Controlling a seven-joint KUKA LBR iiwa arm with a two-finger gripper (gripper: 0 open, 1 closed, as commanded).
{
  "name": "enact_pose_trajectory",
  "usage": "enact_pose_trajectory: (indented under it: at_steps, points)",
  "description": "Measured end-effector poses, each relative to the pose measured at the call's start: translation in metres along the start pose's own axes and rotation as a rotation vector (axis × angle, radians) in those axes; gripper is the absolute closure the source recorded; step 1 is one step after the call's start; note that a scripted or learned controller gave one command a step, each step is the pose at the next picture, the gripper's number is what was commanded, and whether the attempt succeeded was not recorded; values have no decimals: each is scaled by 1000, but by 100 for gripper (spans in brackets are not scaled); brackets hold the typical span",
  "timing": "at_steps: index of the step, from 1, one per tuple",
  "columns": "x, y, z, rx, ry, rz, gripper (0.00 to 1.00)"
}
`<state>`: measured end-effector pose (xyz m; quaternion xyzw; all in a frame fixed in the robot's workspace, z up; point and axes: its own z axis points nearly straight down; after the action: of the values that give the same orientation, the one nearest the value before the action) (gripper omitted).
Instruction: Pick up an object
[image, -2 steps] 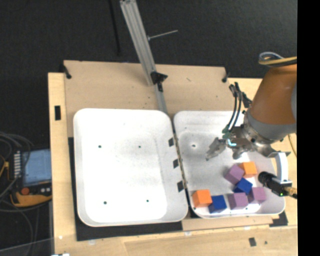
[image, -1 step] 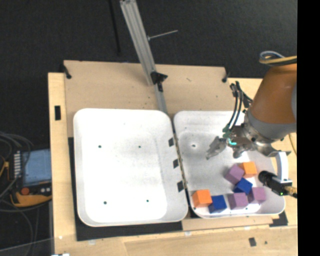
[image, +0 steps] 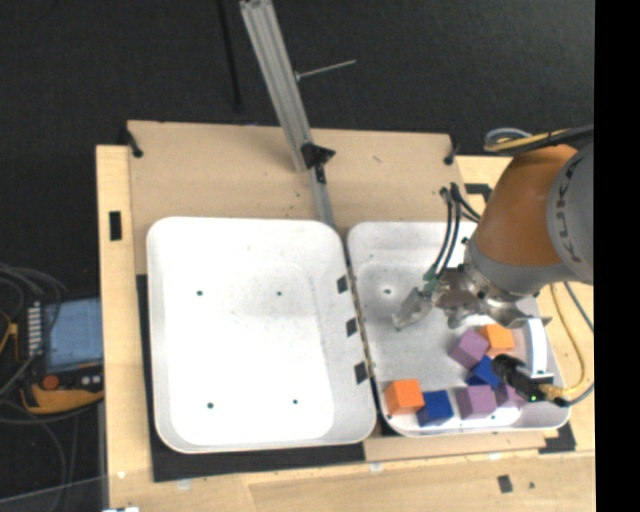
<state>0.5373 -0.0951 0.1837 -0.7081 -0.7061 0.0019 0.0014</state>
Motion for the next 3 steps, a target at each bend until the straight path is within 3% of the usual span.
enact_pose_trajectory:
  at_steps: [2,3]
  points:
    - [-2,7,86,-7,-1,0,0]
    - [-3,8,75,-12,0,9,100]
